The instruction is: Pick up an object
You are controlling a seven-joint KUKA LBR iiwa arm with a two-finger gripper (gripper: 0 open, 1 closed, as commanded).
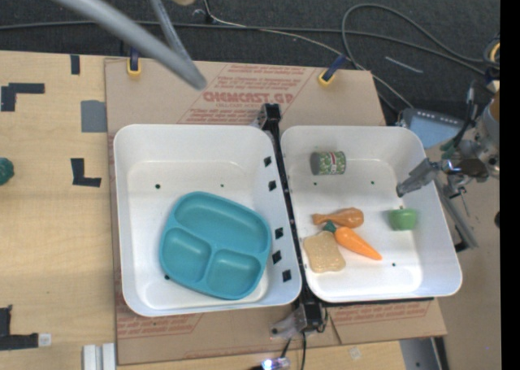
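Note:
The right bin (pixel 422 279) holds several small items: a green-labelled can (pixel 328 163) lying on its side near the back, an orange-brown drumstick (pixel 341 217), a carrot (pixel 357 243), a tan bread slice (pixel 323 253) and a small green piece (pixel 402 218). My gripper (pixel 416 176) hangs over the right bin's right edge, just above and to the right of the green piece and apart from it. Nothing is seen held in it. The arm's wrist (pixel 475 157) sits at the far right.
The left bin (pixel 130 149) carries a teal divided plate (pixel 214 245). A black divider (pixel 276 189) runs between the bins. A blurred grey pole (pixel 106 10) crosses the upper left. Cables (pixel 382 35) lie behind the bins.

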